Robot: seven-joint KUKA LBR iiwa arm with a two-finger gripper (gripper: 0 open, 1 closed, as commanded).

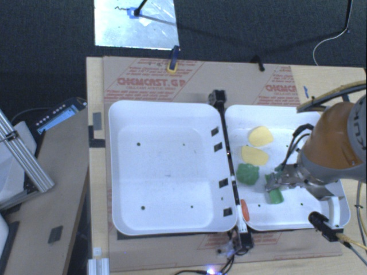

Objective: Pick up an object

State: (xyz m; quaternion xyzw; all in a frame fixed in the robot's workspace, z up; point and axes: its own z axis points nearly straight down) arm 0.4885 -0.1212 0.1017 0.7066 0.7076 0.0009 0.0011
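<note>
Dark carpet [258,16]; wooden bench [63,171]

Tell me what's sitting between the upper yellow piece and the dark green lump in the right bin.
In the camera view, a second yellow piece lies between the upper yellow piece and the dark green lump, nearly touching the lump's top edge.

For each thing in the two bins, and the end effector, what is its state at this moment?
Upper yellow piece: lying loose in the right bin.
Lower yellow piece: lying loose, just below the upper one.
Dark green piece: lying loose near the divider.
Small green piece: on the bin floor, directly under the end effector.
Orange piece: lying at the bin's lower left edge.
</note>
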